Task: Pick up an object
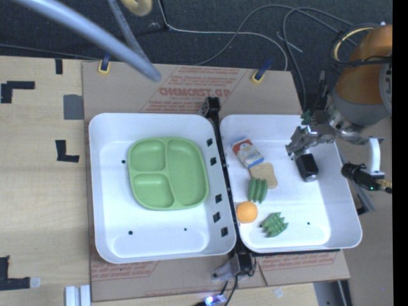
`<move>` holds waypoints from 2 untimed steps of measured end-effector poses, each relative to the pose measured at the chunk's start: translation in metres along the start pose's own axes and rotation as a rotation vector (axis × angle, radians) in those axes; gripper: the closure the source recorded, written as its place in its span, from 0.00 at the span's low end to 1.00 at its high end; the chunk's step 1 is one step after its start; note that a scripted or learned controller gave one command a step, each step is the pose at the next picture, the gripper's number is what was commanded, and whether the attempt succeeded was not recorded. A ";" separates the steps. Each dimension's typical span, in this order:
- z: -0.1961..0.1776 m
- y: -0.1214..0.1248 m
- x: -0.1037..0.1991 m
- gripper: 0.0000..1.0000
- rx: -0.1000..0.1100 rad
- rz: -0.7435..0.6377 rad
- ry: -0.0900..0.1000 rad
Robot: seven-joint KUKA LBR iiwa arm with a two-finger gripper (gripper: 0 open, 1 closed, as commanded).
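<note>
My gripper hangs over the upper right part of the right bin, with nothing seen under it but white floor. Left of it lies a small red, white and blue carton. A tan slice sits just below the carton, and a green ridged piece touches the slice's lower left. An orange ball rests near the bin's left wall, and a green leafy bunch lies to its right. All of these lie apart from the gripper.
The left bin holds a green divided plate. A black divider with clips runs between the bins. Cardboard lies under both. Cables trail behind the right bin.
</note>
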State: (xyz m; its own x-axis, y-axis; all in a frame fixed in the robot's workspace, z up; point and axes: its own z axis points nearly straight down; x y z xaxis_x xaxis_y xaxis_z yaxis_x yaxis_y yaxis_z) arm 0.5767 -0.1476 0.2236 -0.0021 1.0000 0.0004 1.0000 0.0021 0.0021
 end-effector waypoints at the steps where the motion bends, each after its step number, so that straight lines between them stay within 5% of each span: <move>1: 0.005 0.012 0.060 1.00 0.003 -0.005 0.001; 2: -0.005 0.013 0.110 1.00 0.002 -0.005 0.001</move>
State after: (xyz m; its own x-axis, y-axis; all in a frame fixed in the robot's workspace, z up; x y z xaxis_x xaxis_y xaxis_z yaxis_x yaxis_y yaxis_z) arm 0.5898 -0.0374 0.2285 -0.0068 1.0000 0.0017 1.0000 0.0068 -0.0001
